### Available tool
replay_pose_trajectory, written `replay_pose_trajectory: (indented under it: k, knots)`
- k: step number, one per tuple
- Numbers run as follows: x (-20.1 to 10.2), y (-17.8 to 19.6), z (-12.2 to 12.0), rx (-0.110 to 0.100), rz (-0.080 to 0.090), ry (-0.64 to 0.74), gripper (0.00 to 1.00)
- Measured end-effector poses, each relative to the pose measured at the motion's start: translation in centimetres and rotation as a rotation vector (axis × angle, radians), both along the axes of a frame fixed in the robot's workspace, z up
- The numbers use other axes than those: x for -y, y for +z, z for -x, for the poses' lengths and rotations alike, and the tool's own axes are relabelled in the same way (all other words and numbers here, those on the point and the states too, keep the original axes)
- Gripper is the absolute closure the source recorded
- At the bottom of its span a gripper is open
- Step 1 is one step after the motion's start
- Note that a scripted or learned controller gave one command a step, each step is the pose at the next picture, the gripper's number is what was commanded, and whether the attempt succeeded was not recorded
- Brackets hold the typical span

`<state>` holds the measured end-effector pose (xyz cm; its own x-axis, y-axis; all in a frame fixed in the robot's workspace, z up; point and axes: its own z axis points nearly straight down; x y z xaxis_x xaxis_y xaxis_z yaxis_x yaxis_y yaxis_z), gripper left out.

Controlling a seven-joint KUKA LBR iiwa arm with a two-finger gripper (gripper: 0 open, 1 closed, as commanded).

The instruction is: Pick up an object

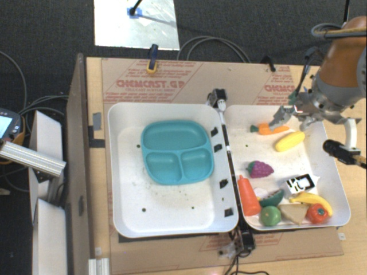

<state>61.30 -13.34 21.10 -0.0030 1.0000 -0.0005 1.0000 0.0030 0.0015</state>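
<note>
Gripper hangs over the carrot; jaw state cannot be told. Carrot judged light, rigid, smooth plastic; grasp across its thicker orange middle.

Grey arm, orange band above wrist, metallic gripper, black cables
</note>
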Motion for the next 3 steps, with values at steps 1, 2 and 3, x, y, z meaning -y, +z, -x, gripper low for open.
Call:
replay_pose_trajectory:
  k: [1,2,3]
  knots:
    - [1.69,-10.75,-5.59,0.018,0.006,-0.001,0.00]
    - [1.56,-10.26,-5.05,-0.015,-0.004,0.001,1.00]
    - [1.54,-10.11,-5.35,0.001,-0.001,0.002,0.00]
